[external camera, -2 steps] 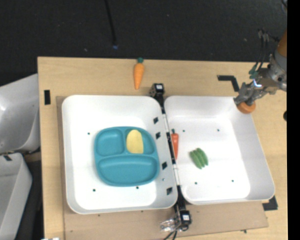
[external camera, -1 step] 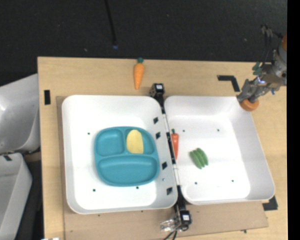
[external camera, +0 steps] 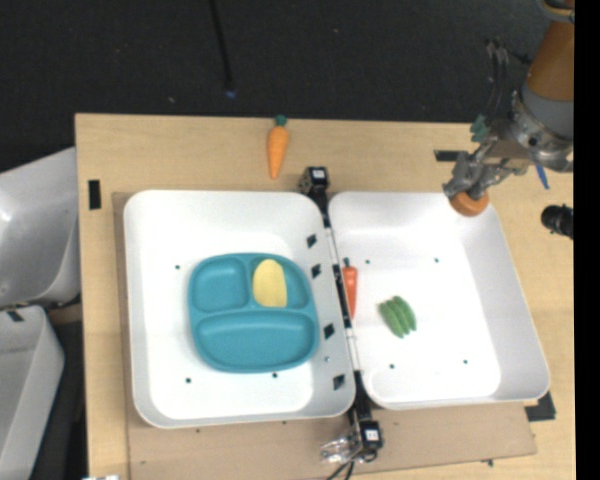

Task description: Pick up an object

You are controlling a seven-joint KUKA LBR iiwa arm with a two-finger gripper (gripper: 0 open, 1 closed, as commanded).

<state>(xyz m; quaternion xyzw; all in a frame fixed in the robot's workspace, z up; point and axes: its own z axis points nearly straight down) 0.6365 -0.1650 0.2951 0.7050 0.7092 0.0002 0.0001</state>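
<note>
while over the right bin [external camera: 500, 268] corner — jaws [external camera: 469, 190] clamp an orange object [external camera: 468, 204]

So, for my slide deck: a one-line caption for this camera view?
Gripper over an orange object at the right bin's far corner; green vegetable inside.

One fixed camera looks down at a slant from above the near side of the table [external camera: 410, 138], far enough back to take in both white bins [external camera: 150, 368] whole; the arm [external camera: 550, 68] enters from the right.
</note>
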